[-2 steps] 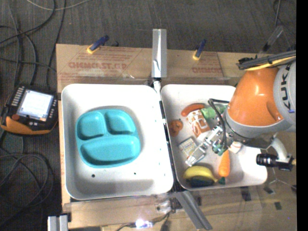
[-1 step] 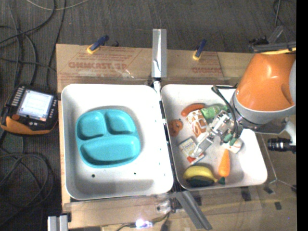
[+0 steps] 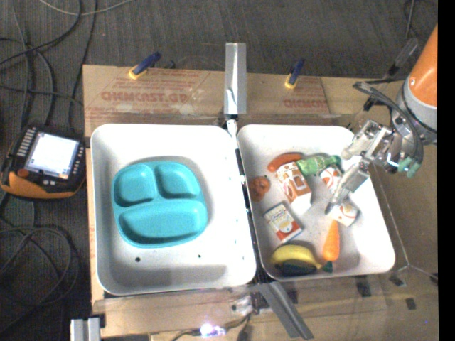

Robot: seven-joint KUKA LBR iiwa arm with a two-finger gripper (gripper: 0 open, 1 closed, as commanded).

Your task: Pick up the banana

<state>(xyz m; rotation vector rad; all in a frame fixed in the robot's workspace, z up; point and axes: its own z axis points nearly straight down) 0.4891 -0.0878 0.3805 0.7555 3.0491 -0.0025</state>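
Banana (image 3: 293, 256) and carrot (image 3: 331, 241) in right bin (image 3: 384, 258), teal tray (image 3: 162, 203) in left bin (image 3: 106, 261), hand (image 3: 346, 190) spread wide, holding nothing

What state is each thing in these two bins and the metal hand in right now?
banana: lying flat at the right bin's front edge, untouched.
carrot: lying beside the banana.
green bottle: on its side.
small carton: lying flat.
blue tray: face up in the left bin.
gripper: over the right bin, away from the banana.

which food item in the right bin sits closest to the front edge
The banana, yellow with a dark underside, lies at the bin's front edge; the carrot sits beside it, slightly farther back.
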